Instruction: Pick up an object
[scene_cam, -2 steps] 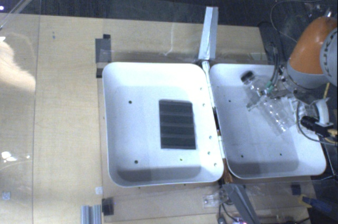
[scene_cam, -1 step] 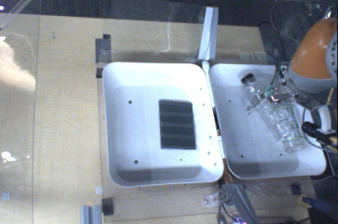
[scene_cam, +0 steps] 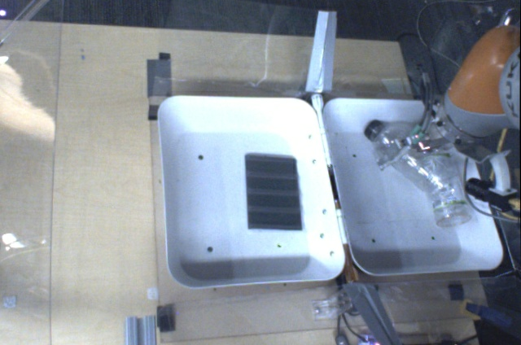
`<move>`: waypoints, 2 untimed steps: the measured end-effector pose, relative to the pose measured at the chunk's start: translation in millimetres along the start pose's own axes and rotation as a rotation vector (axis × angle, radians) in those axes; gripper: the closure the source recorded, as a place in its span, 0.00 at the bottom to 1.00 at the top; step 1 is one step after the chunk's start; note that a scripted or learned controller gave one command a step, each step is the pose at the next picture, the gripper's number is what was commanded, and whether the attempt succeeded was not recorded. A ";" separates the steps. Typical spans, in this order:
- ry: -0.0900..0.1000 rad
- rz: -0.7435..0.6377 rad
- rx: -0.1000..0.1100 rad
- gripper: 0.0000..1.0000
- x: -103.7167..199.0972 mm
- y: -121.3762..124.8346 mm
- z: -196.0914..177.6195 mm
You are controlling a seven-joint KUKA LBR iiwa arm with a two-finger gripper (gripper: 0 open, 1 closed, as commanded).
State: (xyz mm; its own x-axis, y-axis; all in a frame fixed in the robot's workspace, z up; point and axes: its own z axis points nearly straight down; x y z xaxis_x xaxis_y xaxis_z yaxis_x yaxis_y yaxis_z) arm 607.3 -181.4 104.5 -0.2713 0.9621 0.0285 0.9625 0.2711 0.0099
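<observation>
A dark ribbed rectangular block lies flat in the middle of the left bin. In the right bin, a clear plastic bottle-like object lies on its side, slanting toward the bin's right edge. The arm, with its orange band, reaches in from the right. My gripper is low over the upper part of the right bin, just at the upper-left end of the clear object. The transparent object blurs into the gripper, so contact between them is unclear.
A metal divider strip rises behind the seam between the two bins. Cables and fittings hang by the right bin's right rim. A wooden bench top surrounds the bins.
</observation>
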 end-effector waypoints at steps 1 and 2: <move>-0.024 -0.012 0.016 0.00 6.5 64.9 19.2; -0.031 -0.018 0.005 1.00 6.7 68.3 6.5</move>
State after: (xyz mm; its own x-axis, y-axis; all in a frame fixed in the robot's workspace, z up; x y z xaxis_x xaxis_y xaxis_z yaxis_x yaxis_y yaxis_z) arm 671.2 -156.3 98.9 -0.2885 0.9575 -0.0026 0.9575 0.2886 0.0049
